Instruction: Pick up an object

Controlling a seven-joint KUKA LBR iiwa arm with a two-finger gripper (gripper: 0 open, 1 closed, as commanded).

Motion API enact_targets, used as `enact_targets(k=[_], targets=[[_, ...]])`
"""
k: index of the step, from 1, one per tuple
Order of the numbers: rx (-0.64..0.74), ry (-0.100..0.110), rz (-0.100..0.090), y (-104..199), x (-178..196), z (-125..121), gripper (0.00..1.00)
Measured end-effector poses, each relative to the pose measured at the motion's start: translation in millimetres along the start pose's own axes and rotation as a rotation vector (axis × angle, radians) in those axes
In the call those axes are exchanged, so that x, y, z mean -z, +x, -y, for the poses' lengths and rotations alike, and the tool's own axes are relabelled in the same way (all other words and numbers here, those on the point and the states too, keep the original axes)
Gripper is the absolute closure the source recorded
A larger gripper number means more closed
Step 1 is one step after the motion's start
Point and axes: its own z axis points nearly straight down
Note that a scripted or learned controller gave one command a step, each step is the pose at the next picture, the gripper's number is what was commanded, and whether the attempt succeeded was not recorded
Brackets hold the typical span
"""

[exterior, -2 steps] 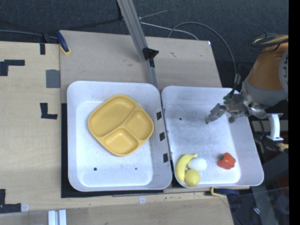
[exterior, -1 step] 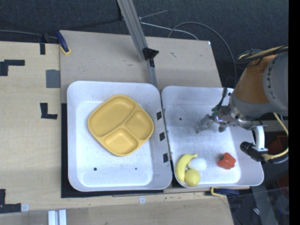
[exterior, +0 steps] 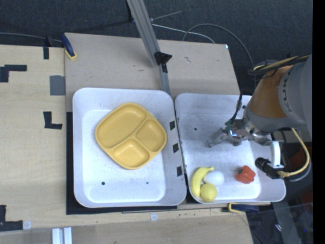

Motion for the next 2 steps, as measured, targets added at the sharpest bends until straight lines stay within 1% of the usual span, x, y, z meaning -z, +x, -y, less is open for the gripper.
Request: enact_targets(k=[1,2], targets=[[0.001,0.0,-0.001,1,11,0,1.0],[-0.001,-0.004,0.0,-10,61,-2,1.0]])
